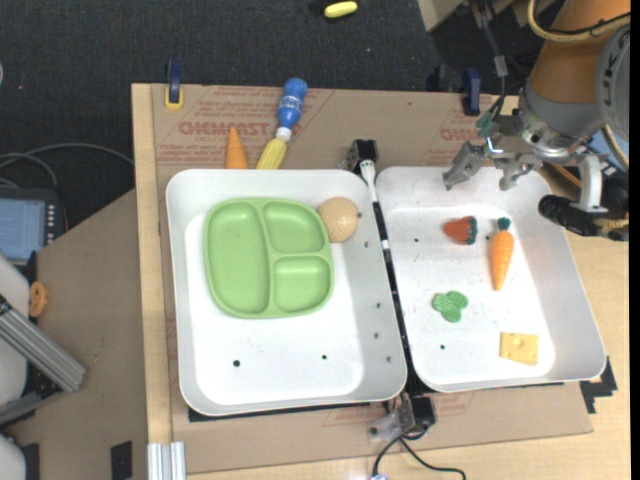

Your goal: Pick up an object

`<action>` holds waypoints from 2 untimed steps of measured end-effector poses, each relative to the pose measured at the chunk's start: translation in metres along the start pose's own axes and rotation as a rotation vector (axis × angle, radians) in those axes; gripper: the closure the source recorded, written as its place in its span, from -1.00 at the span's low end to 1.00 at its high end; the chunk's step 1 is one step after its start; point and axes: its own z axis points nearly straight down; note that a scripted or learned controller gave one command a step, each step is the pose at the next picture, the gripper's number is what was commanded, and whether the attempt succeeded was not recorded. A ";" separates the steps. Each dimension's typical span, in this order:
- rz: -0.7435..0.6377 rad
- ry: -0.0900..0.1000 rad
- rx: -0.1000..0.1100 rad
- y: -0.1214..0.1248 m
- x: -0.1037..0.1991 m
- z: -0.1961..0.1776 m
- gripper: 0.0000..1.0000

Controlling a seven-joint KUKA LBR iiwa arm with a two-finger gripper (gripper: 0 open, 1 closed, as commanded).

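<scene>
Gripper fingers spread apart, holding nothing, over far rim of right bin, arm cropped by frame edge, inside that bin: strawberry, carrot, green piece of unclear shape, cheese near front.

Brown board bench bore two shallow white bins side by side: left bin, right bin. Behind left bin, directly on board: orange cone-shaped piece, yellow piece touching blue-and-white bottle. Blue clamp gripped far left edge.
</scene>
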 end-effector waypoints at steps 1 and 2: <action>0.001 0.003 0.009 -0.063 0.013 0.121 -1.00; 0.005 0.003 0.009 -0.153 -0.001 0.116 -1.00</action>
